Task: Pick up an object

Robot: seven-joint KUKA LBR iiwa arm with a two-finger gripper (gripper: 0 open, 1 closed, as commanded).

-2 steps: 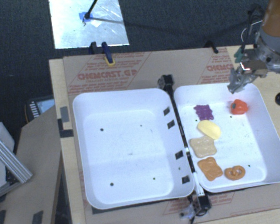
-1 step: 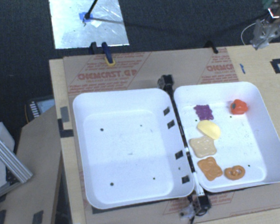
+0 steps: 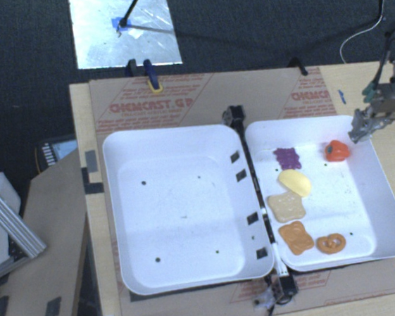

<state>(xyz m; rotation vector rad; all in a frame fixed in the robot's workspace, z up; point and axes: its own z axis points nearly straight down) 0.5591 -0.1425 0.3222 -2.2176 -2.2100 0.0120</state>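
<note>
The right bin (image 3: 378,190) holds several toy foods: a purple grape bunch (image 3: 287,157), a red tomato-like piece (image 3: 336,151), a yellow lemon-shaped piece (image 3: 294,182), a beige bread slice (image 3: 286,207), an orange-brown pastry (image 3: 296,237) and a pretzel (image 3: 331,243). My gripper (image 3: 360,133) hangs at the bin's far right edge, just right of the red piece and above it. Nothing shows between its fingers.
The left bin (image 3: 178,205) sits beside the right one, joined by a black clamped divider (image 3: 246,176). Both rest on a cardboard sheet (image 3: 198,97). A shiny foil square (image 3: 124,26) lies beyond the bench, and a metal frame (image 3: 2,211) stands at the left.
</note>
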